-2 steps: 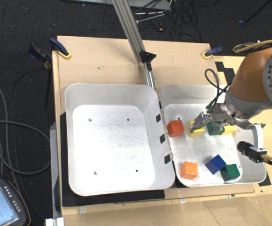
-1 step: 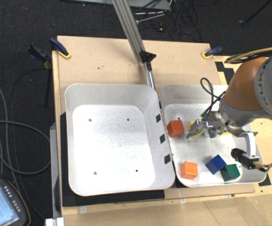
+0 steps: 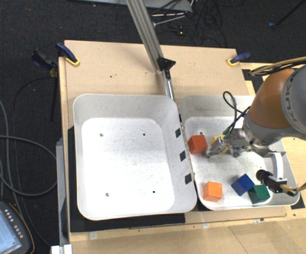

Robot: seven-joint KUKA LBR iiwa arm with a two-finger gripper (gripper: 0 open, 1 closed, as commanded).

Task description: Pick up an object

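The bench (image 3: 121, 67) was seen carrying two shallow white bins side by side, the left bin (image 3: 84, 142) bare and the right bin (image 3: 206, 107) holding the blocks. The arm (image 3: 280, 107) was extended over the right bin's middle, with the gripper (image 3: 216, 148) lowered just beside a red-orange block (image 3: 197, 144) near that bin's left wall. Whether the tool was open or closed could not be told, and nothing was seen held in it. An orange block (image 3: 213, 191) was set near the bin's front edge, with a blue block (image 3: 243, 184) and a green block (image 3: 259, 193) touching each other toward its front right corner. The pick was judged not yet done, with grasping and lifting left.
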